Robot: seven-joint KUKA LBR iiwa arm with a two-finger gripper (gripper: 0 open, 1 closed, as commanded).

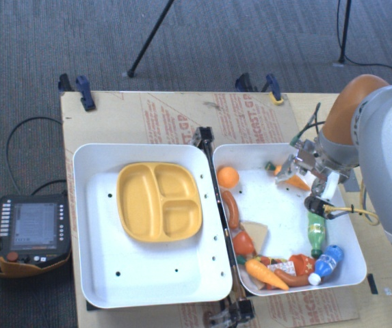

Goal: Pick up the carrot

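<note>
With the gripper (298,173) by an orange piece (297,181), its fingers' spread unreadable, it risks missing the carrot (265,273), which lies well apart among crowded toys.

Taking the carrot (266,274) as the landmark, the way to it is crowded: it lies against the near wall of the right bin (357,251), with a tomato (243,242) and a tan wedge (255,234) just behind it, a red item (297,265) touching its right side, and a blue bottle (326,262) and green bottle (316,231) further right. Beyond that clutter, up from the carrot, the white middle floor of the bin lies open, bounded on the left by a sausage (231,209) and an orange ball (228,177) along the wall. The pincer (298,173) and arm (360,132) fill the far right corner of that bin, well apart from the carrot.
</note>
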